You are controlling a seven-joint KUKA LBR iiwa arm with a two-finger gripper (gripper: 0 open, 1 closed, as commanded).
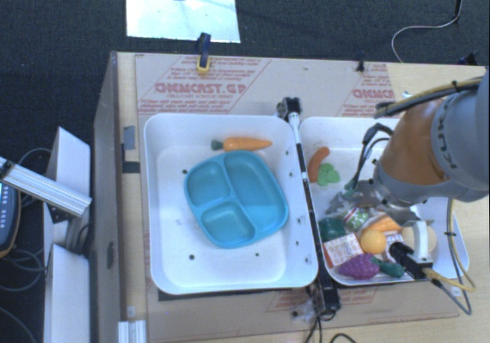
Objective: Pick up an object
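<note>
- Two shallow white bins sit side by side on the bench: the left bin (164, 204) and the right bin (344, 131), their inner walls touching along a dark divider (300, 173).
- Left bin: a blue three-compartment plate (235, 197) lies near the middle, turned at a slant; a toy carrot (242, 144) lies just beyond its far edge, apart from it, with the green stem end pointing left.
- Right bin, far part: an orange toy piece (318, 161) lies next to a green leafy toy (328, 174), the two touching or nearly so.
- Right bin, near part: a crowded heap holds a dark green item (331, 227), a red-and-white packet (342, 247), a bunch of purple toy grapes (359, 266), a yellow-orange round fruit (373, 240) and a pale round object (421, 238).
- Arm (436, 146): grey with an orange band, it reaches in from the right and hangs over the right bin.
- Gripper (354, 200): it points down at the heap, just above the dark green item and the packet; the clutter around its tip hides how far it is parted, so its state cannot be told, and no object is seen held in it.
- Bench top: a board printed with red lettering (199, 89) lies under both bins.
</note>
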